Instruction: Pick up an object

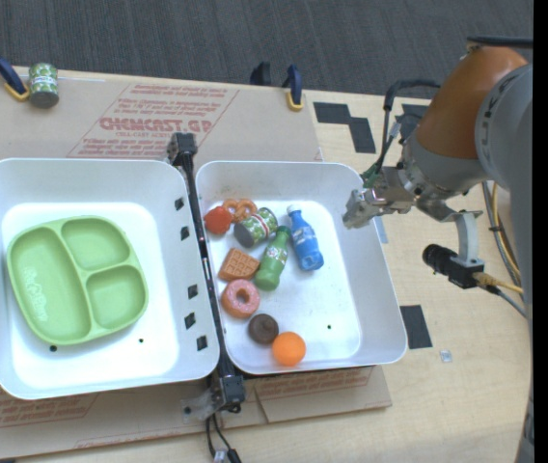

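Gripper [359, 210], finger state indiscernible, at the right bin's [375, 302] right rim. Blue bottle [304, 240] lies nearest, beside green bottle [273, 259], can [257, 227], doughnut [241, 299], orange [288, 349].

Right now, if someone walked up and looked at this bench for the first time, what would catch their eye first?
Probably the cluster of small colourful toy foods in the right white bin: a blue plastic bottle, a pink-frosted doughnut and an orange ball among them. Next, the pale green divided plate lying alone in the left white bin. The grey arm's gripper hangs over the right bin's right rim.
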Robot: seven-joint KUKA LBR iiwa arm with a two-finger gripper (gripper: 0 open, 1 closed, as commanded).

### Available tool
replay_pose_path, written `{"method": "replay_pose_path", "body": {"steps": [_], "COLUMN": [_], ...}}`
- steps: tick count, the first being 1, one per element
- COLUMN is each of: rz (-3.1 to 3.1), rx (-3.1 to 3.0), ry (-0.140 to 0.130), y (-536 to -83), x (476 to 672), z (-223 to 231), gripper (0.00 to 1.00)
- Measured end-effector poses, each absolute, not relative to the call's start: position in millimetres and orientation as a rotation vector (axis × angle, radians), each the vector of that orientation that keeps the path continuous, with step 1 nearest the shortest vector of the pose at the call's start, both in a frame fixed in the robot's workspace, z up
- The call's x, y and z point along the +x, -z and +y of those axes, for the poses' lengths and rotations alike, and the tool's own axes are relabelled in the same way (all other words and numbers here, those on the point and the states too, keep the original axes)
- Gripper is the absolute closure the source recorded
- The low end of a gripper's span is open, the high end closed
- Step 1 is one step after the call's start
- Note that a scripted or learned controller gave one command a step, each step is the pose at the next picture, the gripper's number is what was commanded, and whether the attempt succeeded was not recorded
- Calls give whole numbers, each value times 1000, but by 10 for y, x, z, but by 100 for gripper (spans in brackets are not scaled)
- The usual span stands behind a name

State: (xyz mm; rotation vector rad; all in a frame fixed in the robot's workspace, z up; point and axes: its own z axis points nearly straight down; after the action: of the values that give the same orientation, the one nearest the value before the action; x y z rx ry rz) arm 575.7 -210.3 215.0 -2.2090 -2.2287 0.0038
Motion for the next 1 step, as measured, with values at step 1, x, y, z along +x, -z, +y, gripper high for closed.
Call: {"method": "replay_pose_path", "body": {"steps": [1], "rz": [-2229], "rx": [-2210], "ry": [-3], "y": [-2156], "x": [5759], "z": [-2106], "gripper": [0]}}
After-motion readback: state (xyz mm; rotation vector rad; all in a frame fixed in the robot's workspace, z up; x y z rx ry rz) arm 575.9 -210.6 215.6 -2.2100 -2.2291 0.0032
